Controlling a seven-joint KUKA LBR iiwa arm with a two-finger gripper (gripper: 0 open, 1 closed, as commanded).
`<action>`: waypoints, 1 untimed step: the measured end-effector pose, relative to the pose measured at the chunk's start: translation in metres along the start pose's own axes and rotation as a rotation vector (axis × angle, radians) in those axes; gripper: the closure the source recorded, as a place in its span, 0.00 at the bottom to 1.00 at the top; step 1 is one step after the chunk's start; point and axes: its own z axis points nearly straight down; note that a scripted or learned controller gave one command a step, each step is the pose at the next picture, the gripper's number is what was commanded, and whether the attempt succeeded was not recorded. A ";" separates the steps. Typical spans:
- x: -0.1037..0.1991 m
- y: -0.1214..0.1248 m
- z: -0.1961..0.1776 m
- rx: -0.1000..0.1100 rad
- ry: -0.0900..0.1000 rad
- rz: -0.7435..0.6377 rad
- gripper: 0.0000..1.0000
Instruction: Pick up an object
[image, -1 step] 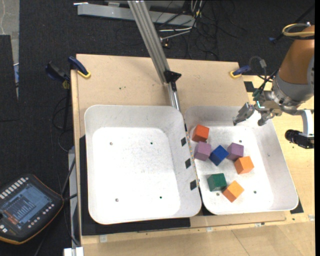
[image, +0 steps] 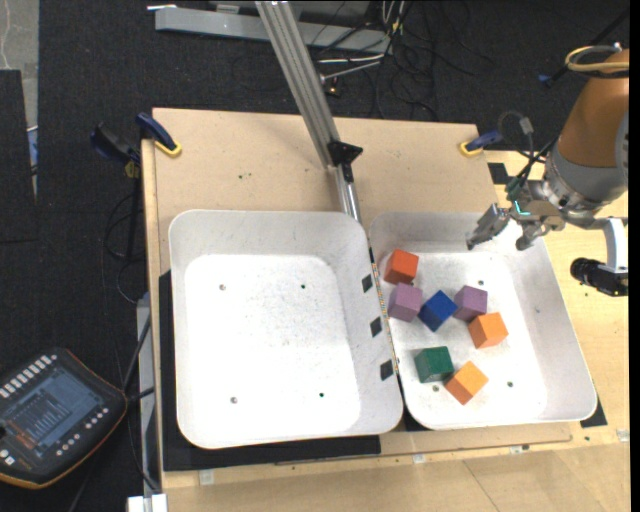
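It was a robotics lab: a plywood bench (image: 260, 160) clamped at its eleven and one o'clock corners, a teach pendant (image: 50, 415) at eight o'clock, loose cables (image: 400, 55) on dark floor at twelve o'clock.

No text, label or number is legible on anything here.

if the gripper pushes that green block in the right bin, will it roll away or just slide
The green block looks flat-faced and cubic, so it would probably slide, not roll. It touches or nearly touches an orange block, which it would likely nudge too. The bin floor looks smooth, so it may skid easily. The gripper hangs over the bin's far edge.
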 end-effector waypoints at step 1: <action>-0.009 0.004 0.054 0.002 0.000 0.004 0.00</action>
